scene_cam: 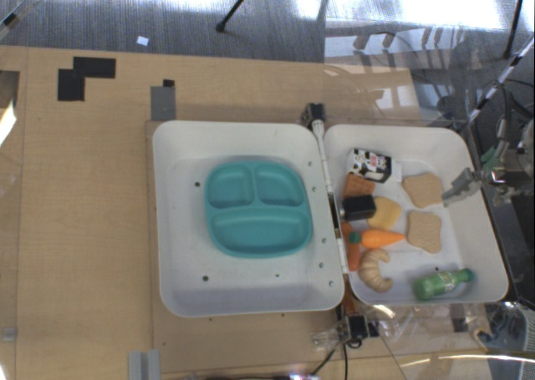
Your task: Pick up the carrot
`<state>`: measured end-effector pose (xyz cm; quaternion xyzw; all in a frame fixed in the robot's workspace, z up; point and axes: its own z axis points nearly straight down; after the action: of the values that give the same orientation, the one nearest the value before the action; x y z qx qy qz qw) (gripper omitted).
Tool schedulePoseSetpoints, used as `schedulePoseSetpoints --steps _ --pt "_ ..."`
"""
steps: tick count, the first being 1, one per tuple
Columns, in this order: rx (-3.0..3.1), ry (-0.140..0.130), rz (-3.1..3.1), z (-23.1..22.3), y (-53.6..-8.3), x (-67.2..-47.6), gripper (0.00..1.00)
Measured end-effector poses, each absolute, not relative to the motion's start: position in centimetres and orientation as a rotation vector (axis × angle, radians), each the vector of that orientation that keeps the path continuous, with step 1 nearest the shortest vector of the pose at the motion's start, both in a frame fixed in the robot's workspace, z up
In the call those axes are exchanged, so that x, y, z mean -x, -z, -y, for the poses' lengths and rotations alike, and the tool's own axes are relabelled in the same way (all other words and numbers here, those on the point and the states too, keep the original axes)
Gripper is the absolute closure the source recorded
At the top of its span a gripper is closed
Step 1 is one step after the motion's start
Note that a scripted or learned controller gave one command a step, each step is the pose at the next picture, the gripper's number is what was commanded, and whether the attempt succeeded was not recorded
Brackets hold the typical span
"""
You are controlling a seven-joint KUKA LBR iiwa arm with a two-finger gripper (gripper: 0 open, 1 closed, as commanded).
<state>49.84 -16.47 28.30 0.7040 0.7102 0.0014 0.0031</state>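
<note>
Overhead, the wooden bench [84, 228] carries two shallow white bins side by side. Left bin [180, 278]: holds a teal divided plate [257, 207], three compartments, lying flat at its centre. Right bin [476, 245]: holds all the toy food.

Landmark for positions: the carrot [380, 238]. It lies flat near the right bin's left wall, orange body pointing right, green top at its left end.

- Two toast slices: one [425, 230] just right of the carrot's tip, the other [423, 190] up and to the right of it.
- Green bottle [443, 283] on its side, below and right of the carrot, near the bin's front rim.
- Croissant [375, 269] directly below the carrot, nearly touching.
- Yellow wedge [386, 212] just above the carrot; a small black block [359, 206] beside that, up-left of the carrot.
- Black-and-white carton [370, 164] well above the carrot, with a brown piece [359, 184] between carton and block.

Gripper [461, 186]: at the right bin's right rim, well apart from the carrot, up and to its right. Only a grey finger shape shows; whether it is spread or pressed together cannot be told. Nothing seen in it.
</note>
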Motion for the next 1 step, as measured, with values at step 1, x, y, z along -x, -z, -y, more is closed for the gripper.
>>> schedulePoseSetpoints --steps 1 --pt "-2.139 -0.002 -2.307 6.86 -19.07 -53.16 0.00"
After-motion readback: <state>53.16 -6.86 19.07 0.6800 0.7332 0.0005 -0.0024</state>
